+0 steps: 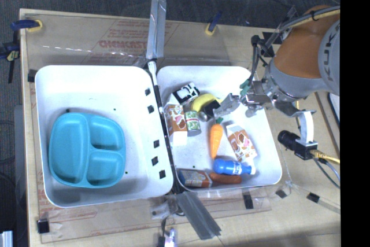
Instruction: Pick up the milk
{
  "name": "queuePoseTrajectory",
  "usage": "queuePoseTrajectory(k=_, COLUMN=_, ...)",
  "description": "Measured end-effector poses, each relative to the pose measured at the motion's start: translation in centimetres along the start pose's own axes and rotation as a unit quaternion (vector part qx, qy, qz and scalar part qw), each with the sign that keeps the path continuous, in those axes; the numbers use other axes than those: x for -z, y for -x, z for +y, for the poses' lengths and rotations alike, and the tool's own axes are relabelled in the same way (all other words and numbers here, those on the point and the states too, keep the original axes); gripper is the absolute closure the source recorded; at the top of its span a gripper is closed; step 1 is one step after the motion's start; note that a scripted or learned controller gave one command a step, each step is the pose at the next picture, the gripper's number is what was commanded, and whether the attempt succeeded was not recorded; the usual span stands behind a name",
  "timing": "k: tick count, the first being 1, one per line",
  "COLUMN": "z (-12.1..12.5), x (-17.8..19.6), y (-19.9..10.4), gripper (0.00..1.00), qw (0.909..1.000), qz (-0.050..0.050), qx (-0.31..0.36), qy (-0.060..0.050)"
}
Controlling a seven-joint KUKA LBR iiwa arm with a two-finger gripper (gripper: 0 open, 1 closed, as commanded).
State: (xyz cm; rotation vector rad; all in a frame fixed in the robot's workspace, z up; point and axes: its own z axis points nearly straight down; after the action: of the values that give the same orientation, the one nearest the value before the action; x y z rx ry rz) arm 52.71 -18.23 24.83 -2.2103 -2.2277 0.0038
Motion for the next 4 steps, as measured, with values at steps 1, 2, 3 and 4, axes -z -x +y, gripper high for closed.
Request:
queuePoseTrajectory(k=1, z=-3.2, x=-0.4, y=2.8, gripper=0.0, qw=0.9991, qz=0.0, qx=0.042, qy=0.0)
queuePoseTrajectory(k=2, z=-2.9, x=-5.8, y=2.7, gripper=0.0, qw=0.9981, qz=0.0, qx=0.062, qy=0.0)
queuePoseTrajectory(k=3, z=-2.2, x=-5.2, y=2.7, gripper=0.0, qw=0.9939, qz=-0.001, qx=0.111, qy=0.002)
queuePoseTrajectory(k=4, z=-2.3, x=-5.6, y=2.7, gripper=0.0, qw=0.9877, qz=0.0, qx=0.156, qy=0.001)
